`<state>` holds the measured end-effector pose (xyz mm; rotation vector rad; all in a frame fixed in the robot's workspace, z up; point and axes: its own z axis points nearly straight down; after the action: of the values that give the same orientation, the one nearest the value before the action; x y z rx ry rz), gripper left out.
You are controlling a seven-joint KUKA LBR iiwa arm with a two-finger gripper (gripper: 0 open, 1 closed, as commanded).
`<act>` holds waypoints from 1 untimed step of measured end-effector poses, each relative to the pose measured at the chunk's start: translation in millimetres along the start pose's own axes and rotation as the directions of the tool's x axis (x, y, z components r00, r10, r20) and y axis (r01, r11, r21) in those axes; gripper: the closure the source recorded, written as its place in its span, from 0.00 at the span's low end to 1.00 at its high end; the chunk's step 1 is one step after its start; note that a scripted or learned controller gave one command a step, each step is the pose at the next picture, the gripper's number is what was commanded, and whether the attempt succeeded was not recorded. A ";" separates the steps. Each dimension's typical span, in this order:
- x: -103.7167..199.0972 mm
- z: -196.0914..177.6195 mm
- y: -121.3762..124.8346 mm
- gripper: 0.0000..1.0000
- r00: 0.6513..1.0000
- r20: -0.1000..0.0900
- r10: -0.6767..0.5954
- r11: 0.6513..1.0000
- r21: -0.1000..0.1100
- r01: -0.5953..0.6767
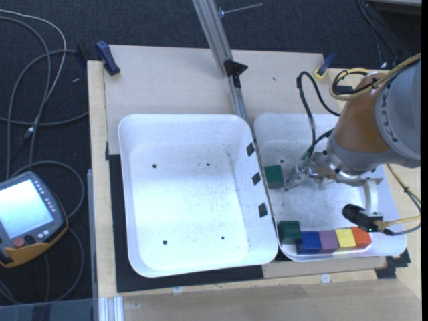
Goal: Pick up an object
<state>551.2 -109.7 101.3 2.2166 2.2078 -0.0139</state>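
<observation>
The gripper [294, 176] is reaching low into the right bin [294, 129], its fingers pointing toward a green cube [273, 175] lying just beside it near the bin's left wall; whether those fingers are spread or closed cannot be told, since they are showing as a small metallic blur under the wrist. Nothing is visibly sitting between them, so the pick is looking not yet done: the cube appears to be resting on the bin floor, and closing on it and lifting are probably what is left. Along the near edge a dark green block [289, 231], a blue block [311, 241], a purple block [330, 239], a yellow block [346, 237] and an orange block [362, 237] are lying in a row. The grey arm [394, 122] is covering the bin's right part.
</observation>
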 end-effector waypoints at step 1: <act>1.5 -10.7 1.2 1.00 1.000 -0.006 0.001 1.000 -0.003 -0.001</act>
<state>552.4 -108.0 111.9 2.2194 2.2085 -0.0037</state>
